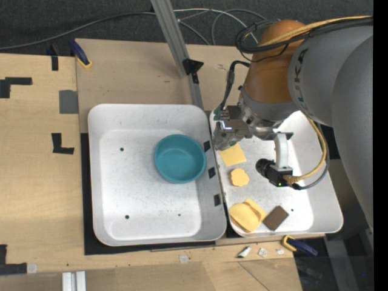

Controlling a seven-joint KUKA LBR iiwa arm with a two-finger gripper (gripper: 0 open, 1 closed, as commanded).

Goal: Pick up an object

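Arm: the grey arm with its orange band (273, 71) reaches in from the right and bends down over the far left corner of the right bin (306, 202).
Claw: the claw (223, 133) sits low at the bin's inner wall, near the gap between the two bins. I cannot tell whether it is open or closed, and nothing is seen held in it.
Nearest thing: a flat yellow square slice (233, 156) lies on the bin floor just beside the claw, on the near side of it. Whether the two touch cannot be made out.
Other things in the right bin: a small orange round piece (239, 177) lies just past the slice. A thicker yellow wedge (245, 216) and a brown block (276, 217) lie close together at the near edge.
Left bin: the left bin (121, 187) holds a teal bowl (179, 158), upright, towards its right side and well apart from the claw.
Surface: the tan surface (36, 180) around the bins carries only tape marks.
Step in hand: by my reading this is the approach or descent, and no lift has begun.
Next move: the slice looks the likely target. Being thin and flat, it calls for the claw to come right down to the floor, straddle one edge and close firmly. The bin wall close by leaves little room on that side.
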